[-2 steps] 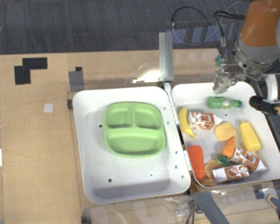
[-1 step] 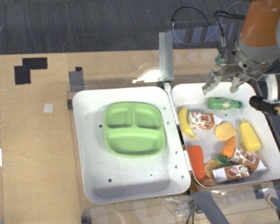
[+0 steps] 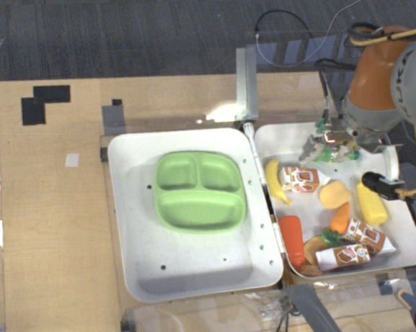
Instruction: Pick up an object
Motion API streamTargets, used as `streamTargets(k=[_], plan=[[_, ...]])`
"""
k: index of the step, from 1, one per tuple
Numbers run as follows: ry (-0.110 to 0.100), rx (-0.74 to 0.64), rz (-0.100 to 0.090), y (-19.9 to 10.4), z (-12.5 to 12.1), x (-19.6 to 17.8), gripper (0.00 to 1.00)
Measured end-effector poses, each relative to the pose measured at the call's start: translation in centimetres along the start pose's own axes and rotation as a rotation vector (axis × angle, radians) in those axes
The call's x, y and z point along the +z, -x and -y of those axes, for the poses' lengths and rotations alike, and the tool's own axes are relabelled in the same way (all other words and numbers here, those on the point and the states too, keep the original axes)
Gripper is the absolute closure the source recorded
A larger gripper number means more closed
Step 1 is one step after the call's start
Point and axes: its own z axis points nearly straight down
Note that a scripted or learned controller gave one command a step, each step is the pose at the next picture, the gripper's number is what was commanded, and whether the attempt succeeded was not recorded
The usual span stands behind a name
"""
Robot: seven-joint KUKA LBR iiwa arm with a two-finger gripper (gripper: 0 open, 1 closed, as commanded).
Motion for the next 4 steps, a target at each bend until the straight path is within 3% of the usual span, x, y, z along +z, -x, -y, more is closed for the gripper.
streamTargets(k=[1,2,3,4], plan=[[0.036,-0.012,0.007,-2.6,1.8,2.4,0.0],[0.07,-0.012,0.007,-2.4,4.0,2.8,0.0],[0.073,-0.056,0.011,-1.1,8.1,2.8,0.0],[0.085,-0.057,0.021,-0.8,7.7,1.5,1.0]])
